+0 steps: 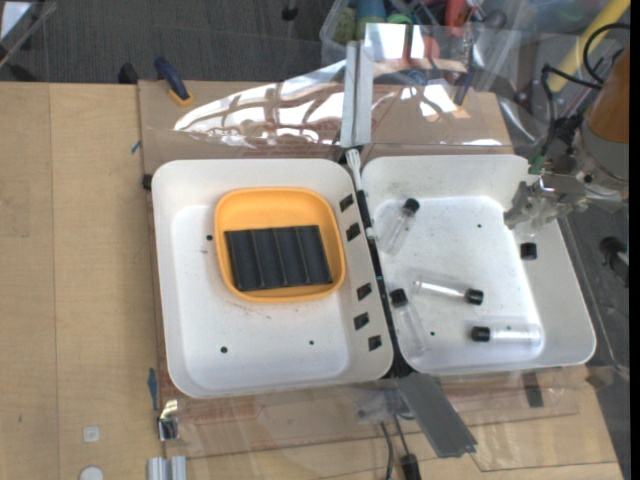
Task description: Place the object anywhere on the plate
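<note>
While the gripper point(527, 211) hovers at the right bin's point(575, 298) upper right edge, its finger spread impossible to tell, clear black-capped tubes point(447, 292) lie below and the orange plate point(280, 243) occupies the left bin point(190, 348).

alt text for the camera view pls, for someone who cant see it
Seen from above, two shallow white bins sit side by side: the left bin holds an orange plate with a black ridged insert, and the right bin holds four clear tubes with black caps. The gripper is at the right bin's upper right edge, apart from the tubes.
</note>
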Controlling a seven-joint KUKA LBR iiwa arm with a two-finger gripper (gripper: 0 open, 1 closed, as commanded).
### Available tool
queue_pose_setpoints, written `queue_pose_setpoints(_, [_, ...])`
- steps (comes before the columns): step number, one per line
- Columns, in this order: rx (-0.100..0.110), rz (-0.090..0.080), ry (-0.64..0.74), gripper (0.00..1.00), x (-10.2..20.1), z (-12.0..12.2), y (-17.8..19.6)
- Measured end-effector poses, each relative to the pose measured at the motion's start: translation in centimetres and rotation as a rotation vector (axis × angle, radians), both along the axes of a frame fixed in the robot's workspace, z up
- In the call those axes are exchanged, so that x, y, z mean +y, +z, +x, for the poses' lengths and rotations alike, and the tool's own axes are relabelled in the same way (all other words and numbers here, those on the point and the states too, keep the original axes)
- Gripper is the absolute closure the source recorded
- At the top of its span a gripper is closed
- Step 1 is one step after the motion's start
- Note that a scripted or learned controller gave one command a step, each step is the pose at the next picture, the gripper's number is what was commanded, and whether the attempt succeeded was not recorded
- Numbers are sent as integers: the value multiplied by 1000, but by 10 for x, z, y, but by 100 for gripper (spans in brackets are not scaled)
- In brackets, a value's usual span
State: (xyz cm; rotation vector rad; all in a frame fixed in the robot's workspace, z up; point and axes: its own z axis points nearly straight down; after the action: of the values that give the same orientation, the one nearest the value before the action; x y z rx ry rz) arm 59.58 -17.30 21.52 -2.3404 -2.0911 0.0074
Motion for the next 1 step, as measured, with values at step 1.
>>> queue_pose_setpoints(1, [0, 0, 0, 0, 0, 0, 0])
